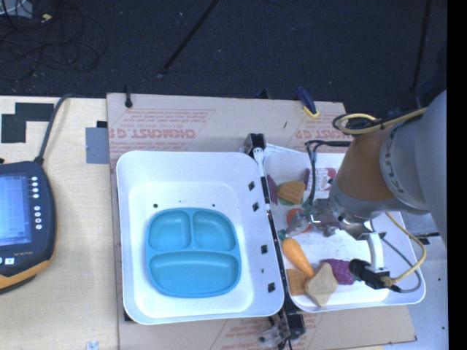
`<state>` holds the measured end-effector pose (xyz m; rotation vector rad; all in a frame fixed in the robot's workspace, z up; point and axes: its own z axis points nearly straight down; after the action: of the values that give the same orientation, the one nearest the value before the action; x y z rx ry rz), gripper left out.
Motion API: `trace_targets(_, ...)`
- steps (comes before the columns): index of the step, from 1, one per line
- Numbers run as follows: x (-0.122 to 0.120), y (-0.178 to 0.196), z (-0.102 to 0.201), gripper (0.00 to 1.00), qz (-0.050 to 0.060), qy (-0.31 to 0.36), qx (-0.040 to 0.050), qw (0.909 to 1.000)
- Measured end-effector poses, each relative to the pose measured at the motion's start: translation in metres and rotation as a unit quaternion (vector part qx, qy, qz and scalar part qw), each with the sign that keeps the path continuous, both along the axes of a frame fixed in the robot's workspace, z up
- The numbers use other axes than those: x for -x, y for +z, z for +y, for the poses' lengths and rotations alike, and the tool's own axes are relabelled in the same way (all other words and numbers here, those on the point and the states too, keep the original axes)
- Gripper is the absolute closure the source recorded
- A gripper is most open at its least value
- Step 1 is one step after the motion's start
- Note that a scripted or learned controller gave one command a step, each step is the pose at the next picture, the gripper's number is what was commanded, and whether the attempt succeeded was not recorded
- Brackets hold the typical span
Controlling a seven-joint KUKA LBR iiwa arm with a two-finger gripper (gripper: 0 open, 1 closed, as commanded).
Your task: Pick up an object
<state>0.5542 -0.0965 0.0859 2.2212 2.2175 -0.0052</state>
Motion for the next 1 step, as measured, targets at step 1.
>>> trace_targets(1,0.0503,0.0031,0.0056,0.00,-0.005,-0.005,0.0052,1.0000)
